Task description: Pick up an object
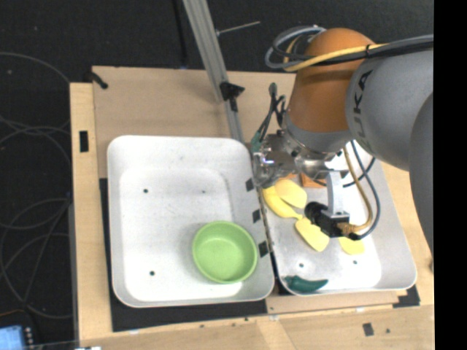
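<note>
My gripper (273,168) hangs low over the left part of the right bin (390,268), close to the wall shared with the left bin. Just below it lies a pale yellow object (284,197), touching or nearly touching the gripper. A second yellow piece (312,235) and a smaller one (352,246) lie further toward the front. A dark green object (306,284) rests at the right bin's front edge. A light green bowl (225,251) stands upright in the left bin (146,195), near its front right corner.
The big grey and orange arm (343,100) covers the back half of the right bin. A slanted metal pole (211,57) rises behind the bins. The wooden bench (146,100) surrounds both.
</note>
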`<state>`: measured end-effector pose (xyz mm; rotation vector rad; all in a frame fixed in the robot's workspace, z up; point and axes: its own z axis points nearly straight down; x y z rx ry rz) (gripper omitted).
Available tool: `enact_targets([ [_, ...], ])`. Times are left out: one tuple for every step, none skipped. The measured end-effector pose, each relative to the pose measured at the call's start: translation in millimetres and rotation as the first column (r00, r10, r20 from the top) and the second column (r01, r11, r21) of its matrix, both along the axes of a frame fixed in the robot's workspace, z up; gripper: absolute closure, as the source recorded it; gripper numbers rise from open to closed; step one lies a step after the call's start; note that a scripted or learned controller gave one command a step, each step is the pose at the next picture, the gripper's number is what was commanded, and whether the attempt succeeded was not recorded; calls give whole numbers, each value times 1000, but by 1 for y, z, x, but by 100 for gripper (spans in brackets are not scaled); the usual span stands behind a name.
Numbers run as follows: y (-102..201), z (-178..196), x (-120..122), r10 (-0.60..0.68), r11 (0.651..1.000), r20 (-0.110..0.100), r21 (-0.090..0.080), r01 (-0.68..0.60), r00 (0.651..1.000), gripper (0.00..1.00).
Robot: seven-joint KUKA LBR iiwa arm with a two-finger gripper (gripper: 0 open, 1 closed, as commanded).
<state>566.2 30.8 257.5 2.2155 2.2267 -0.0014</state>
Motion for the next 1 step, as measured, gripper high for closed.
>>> enact_targets([
  [47,5,-21,4,1000,0,4,-4,1000,100],
])
